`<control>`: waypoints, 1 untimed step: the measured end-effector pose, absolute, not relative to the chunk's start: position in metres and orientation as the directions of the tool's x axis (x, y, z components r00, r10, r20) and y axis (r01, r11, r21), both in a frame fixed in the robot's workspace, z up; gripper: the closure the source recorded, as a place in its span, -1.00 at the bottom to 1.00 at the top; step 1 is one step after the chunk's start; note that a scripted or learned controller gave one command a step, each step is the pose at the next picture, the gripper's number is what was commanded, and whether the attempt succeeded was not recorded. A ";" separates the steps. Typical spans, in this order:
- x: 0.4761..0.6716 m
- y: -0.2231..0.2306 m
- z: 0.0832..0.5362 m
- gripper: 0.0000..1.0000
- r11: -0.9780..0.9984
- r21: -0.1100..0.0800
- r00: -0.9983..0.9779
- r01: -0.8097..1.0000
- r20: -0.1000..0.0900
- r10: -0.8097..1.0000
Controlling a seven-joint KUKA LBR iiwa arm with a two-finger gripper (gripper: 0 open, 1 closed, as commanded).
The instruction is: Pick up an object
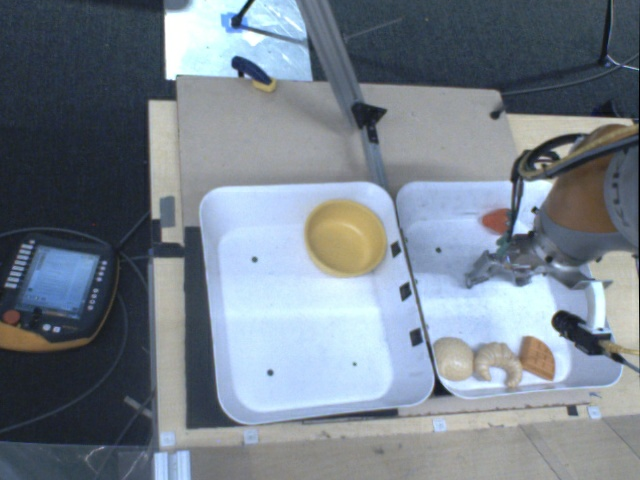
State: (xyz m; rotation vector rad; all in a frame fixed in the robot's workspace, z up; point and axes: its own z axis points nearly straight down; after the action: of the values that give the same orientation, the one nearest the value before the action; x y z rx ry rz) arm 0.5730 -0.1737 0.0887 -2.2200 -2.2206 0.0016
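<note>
**A:** How far along are you with the pick?

**B:** Not far, by the look of it. Your end effector (pixel 480 273) hangs low over the right bin (pixel 440 203), above bare white floor in the middle, and nothing sits between its fingers. Whether those fingers are apart or together — you cannot tell from this angle; they blur into one grey shape.

**A:** So where are the things you could take?

**B:** Three lie in a row along the near wall of the right bin: a pale bun (pixel 453 358), a croissant (pixel 499 362) touching it, and a brown waffle piece (pixel 537 358) just beside that. An orange-red item (pixel 496 220) sits near the far wall, partly behind the arm. The yellow bowl (pixel 346 237) rests in the left bin (pixel 300 368), by its far right corner.

**A:** And what's left?

**B:** Everything that counts, I'd judge — you must pick a target, come down on it, close and lift. The end effector is well apart from the near row and nearer the orange-red item.
</note>
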 end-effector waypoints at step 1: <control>0.574 -0.174 0.101 1.00 0.000 0.002 0.000 1.000 0.000 1.000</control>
State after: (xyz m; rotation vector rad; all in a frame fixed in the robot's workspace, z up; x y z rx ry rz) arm 0.5740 -0.1741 0.1010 -2.2228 -2.2224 -0.0017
